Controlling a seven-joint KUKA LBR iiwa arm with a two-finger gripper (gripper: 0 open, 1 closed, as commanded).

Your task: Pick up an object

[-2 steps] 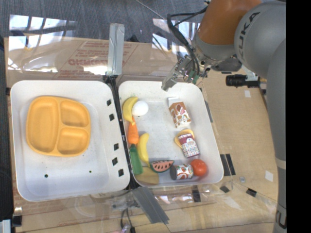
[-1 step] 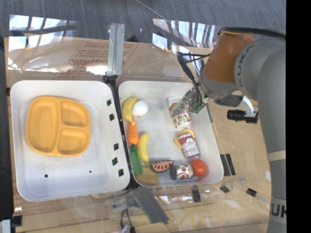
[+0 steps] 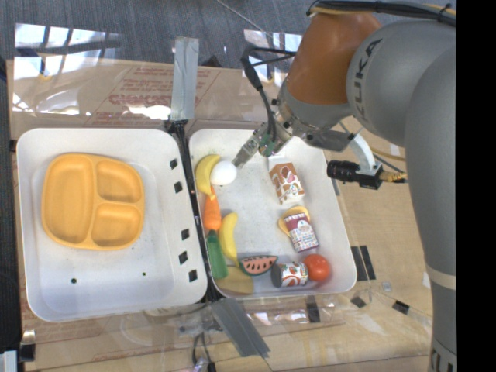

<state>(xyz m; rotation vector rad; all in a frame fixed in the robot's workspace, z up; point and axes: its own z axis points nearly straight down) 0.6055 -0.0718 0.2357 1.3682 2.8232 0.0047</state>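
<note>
— While you look down on the bench, where do you find the arm (image 3: 387, 60)?

— You see it reach in from the right, its orange band over the far edge of the right bin (image 3: 335, 208). The gripper (image 3: 246, 153) hangs low over that bin's far left part, pointing toward the divider between the bins.

— Is it open or clamped on something?

— You cannot tell; the tip is small and dark at this angle, and nothing is seen between its tips. A white egg (image 3: 223, 173) lies just beside the tip, resting against a banana (image 3: 204, 172) at the bin's left wall.

— What else is in that bin for you to pick from?

— Below the egg you have a carrot (image 3: 212, 211), then a second banana (image 3: 229, 236) just beside it, and a green vegetable (image 3: 216, 259) along the left wall. Near the front edge lie a watermelon slice (image 3: 258, 265), a small can (image 3: 289, 274) on its side and a tomato (image 3: 317, 268), the can touching the tomato. Toward the right wall you see a small carton (image 3: 286, 182) and, nearer the front, a second can (image 3: 299, 231) lying tilted.

— And the left bin (image 3: 31, 231)?

— You see a yellow divided plate (image 3: 93, 201) resting flat in its far left part, well apart from the gripper
</note>
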